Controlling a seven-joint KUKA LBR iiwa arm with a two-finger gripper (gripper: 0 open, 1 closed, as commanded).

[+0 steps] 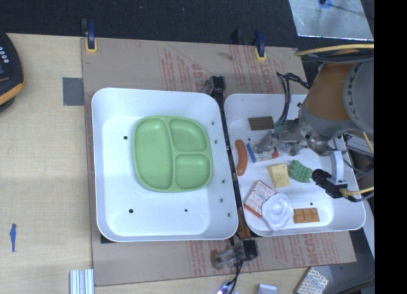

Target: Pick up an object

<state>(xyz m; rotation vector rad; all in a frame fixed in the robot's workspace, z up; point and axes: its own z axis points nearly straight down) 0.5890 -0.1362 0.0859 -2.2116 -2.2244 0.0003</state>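
My gripper (266,142) hangs low over the upper middle of the right bin (353,223), reaching in from the right. Just beneath and beside it lie a small blue piece (251,153) and a red piece (274,154). A brown flat block (260,123) lies just behind it. An orange-red sausage (241,157) rests along the bin's left wall. Nearer the front are a yellow cube (278,175), a green lumpy toy (300,172), a red-and-white packet (258,197), a clear lidded cup (278,211) and an orange cracker (306,215).
The left bin (114,216) holds a green divided plate (172,153). A black cable end (327,182) trails from the arm over the right bin's right side. Clamps (218,84) join the bins at back and front.
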